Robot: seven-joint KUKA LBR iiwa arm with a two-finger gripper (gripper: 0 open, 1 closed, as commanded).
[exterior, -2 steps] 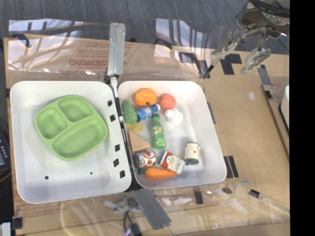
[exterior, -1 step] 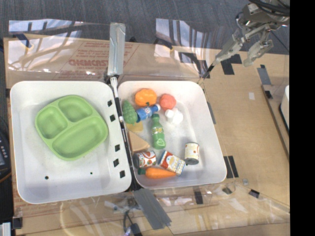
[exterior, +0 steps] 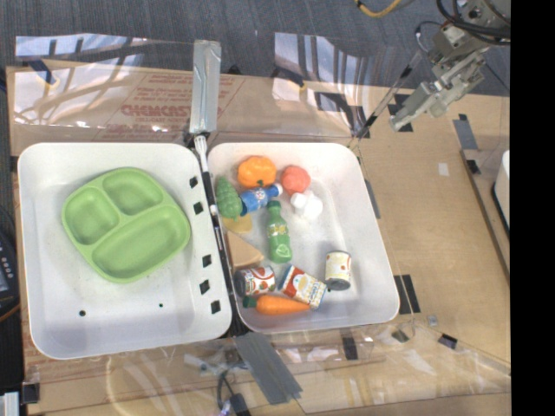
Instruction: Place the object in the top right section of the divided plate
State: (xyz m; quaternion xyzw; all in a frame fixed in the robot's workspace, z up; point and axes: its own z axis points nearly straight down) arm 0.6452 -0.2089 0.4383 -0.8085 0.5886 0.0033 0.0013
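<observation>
The gripper (exterior: 406,118) hangs beyond the far right corner of the right bin (exterior: 375,258), over the surface (exterior: 434,232), with nothing between its fingers; whether they are apart or together cannot be told at this slant. The task names no particular object, so any of the toys crowded in the right bin may serve: an orange (exterior: 256,171), a red ball (exterior: 296,178), a small white piece (exterior: 305,204), a green bottle (exterior: 277,236), a blue-and-white item (exterior: 257,199), a bunch of green grapes (exterior: 228,198), a small can (exterior: 338,269), a carton (exterior: 304,286), a second can (exterior: 257,280) and a carrot (exterior: 279,304).

The chief risk, as I judge it, is the crowding. The orange, the ball and the white piece lie near one another, and the carton, the carrot and the second can touch at the near wall, so a descent could pinch two things or knock a neighbour aside. Round toys may well roll out of a closing grip. The small can stands somewhat apart and looks the safest pick.

The green divided plate (exterior: 127,224) lies in the left bin (exterior: 35,319), well apart from the gripper. Its top right section (exterior: 134,192) is small and shallow, bordering the other two, so a release slightly off could drop the object across a ridge or into the wrong section. The carry must also pass over the walls between the bins.
</observation>
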